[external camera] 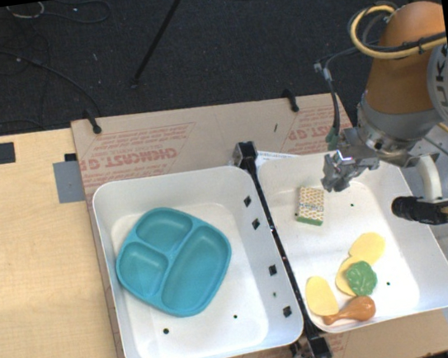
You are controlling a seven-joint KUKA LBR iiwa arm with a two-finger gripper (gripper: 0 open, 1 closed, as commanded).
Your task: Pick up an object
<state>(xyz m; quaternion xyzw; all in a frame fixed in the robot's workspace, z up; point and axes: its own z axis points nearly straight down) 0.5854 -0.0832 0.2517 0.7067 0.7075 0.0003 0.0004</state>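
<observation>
Objects for picking lie in the right bin (440, 283), and nearest to us we see an orange drumstick-shaped toy (352, 311) by the front wall. Just behind it sit a yellow piece (320, 293) and a green lump (361, 279), the green one resting on flat yellow slices (366, 249). Further back, apart from that cluster, we find a small patterned block with a green edge (311, 205) lying alone on the bin floor. In the left bin (140, 345) we see a teal divided plate (174, 261), lying flat. Beyond the block, the gripper (338, 170) hangs over the back part of the right bin, up and to the right of the block. We see nothing held in it, and we cannot tell how far apart its fingers stand.
</observation>
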